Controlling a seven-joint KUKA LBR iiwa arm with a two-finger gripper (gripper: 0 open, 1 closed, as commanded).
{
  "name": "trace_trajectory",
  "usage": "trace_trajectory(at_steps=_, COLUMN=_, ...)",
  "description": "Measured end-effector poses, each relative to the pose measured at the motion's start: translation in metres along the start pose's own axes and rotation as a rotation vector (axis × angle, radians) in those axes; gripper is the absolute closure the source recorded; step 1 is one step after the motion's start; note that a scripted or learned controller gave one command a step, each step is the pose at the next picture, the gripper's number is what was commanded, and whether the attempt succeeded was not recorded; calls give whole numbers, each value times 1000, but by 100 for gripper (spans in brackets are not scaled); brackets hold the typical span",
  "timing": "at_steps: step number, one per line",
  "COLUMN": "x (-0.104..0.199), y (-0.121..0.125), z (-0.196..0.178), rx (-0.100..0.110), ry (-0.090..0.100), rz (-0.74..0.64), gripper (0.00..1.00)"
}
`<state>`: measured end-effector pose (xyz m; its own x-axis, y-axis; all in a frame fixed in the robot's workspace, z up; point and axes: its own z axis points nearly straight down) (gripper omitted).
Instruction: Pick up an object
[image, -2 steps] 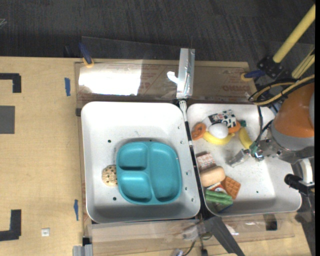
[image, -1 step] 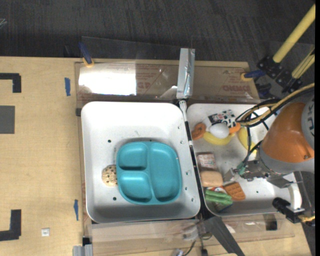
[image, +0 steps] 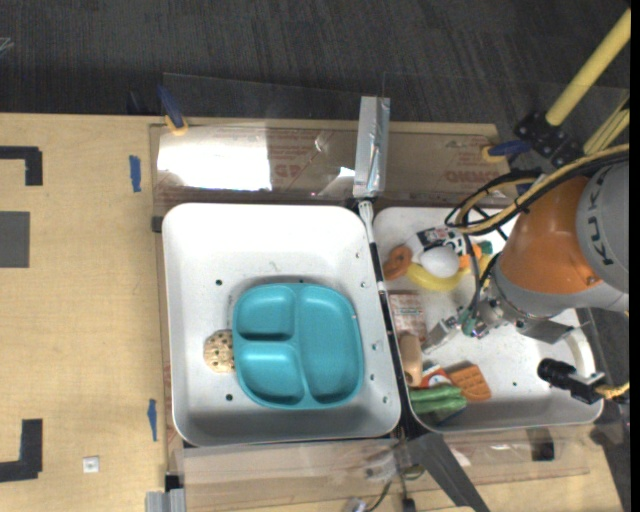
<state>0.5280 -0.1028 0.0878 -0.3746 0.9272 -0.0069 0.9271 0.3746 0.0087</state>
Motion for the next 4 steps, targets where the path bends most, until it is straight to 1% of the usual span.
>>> trace_trajectory(at_steps=1, x=0, y=2, z=-12, rx=-7, ry=-3, rz=0, gripper=100)
trace_trajectory(at_steps=2, x=0, y=2, z=-11, rx=-5, ry=-3, rz=0, gripper=0)
trace_trajectory(at_steps=3, x=0, y=3, z=-21, rx=-9, ry=-5, rz=1, gripper=100)
trace_trajectory(at_steps=4, x=0, y=4, z=-32, rx=-12, ry=-7, rz=1, gripper=100)
